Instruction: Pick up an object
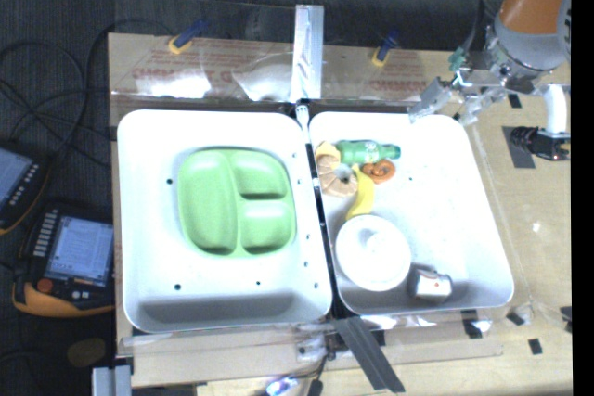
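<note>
Nearest the camera, a small white box (432, 284) lies in the front corner of the right bin (483, 227), just beside a white bowl (372, 252). Behind them cluster a yellow banana (361, 197), a tan roll (333, 172), an orange piece (378, 169) and a green bottle (364, 151). That bottle looks light, stiff and slippery; its middle seems the best hold. A green divided tray (237, 201) fills the left bin (148, 227). Over the right bin's far corner hangs the gripper (444, 100), fingers spread, holding nothing.
</note>
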### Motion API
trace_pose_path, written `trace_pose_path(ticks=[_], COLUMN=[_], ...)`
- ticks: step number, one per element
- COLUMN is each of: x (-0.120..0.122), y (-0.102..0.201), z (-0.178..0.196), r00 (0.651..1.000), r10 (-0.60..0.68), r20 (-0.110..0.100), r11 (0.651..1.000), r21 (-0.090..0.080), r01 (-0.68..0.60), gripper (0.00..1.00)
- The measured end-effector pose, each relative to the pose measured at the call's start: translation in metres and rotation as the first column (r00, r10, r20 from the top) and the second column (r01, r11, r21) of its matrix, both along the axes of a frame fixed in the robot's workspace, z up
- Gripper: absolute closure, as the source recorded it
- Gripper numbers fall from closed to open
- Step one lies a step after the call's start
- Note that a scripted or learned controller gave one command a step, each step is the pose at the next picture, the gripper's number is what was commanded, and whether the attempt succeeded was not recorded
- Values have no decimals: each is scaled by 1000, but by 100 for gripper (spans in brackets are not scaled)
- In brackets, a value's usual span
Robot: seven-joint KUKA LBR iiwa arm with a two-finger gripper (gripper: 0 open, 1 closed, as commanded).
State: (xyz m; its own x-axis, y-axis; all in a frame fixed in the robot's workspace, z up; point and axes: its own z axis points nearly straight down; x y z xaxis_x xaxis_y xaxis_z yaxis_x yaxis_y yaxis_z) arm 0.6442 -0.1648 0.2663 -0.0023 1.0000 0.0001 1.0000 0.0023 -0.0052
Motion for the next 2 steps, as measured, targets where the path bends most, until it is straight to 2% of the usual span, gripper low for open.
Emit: trace_pose_path(ticks=[1, 2], x=[0, 24], y=[0, 52], z=[0, -102], r00=[1000, 995], r10=[0, 101], r20=[0, -2], r11=[1000, 995], r21=[0, 0], r01=[0, -101], gripper=[0, 0])
